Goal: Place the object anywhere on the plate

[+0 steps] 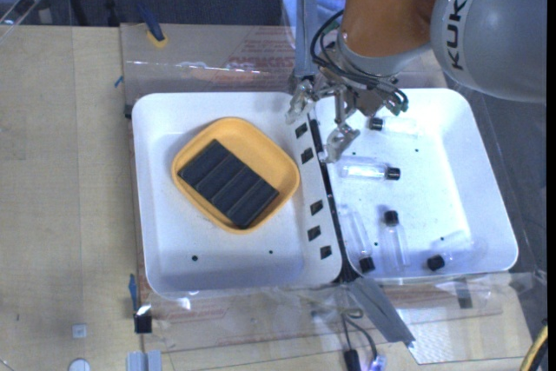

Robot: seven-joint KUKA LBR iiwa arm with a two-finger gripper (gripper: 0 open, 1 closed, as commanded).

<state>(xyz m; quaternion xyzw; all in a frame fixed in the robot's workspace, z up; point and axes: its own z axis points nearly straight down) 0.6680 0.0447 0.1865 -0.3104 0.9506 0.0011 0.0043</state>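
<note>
The KUKA arm's gripper hung empty, fingers apart, above the right bin, where 4 clear vials lay. The yellow plate waited in the left bin. Picking looked next: descend squarely over 1 vial.

Single fixed camera above bench, angled down, both white bins in frame, arm entering from right
</note>
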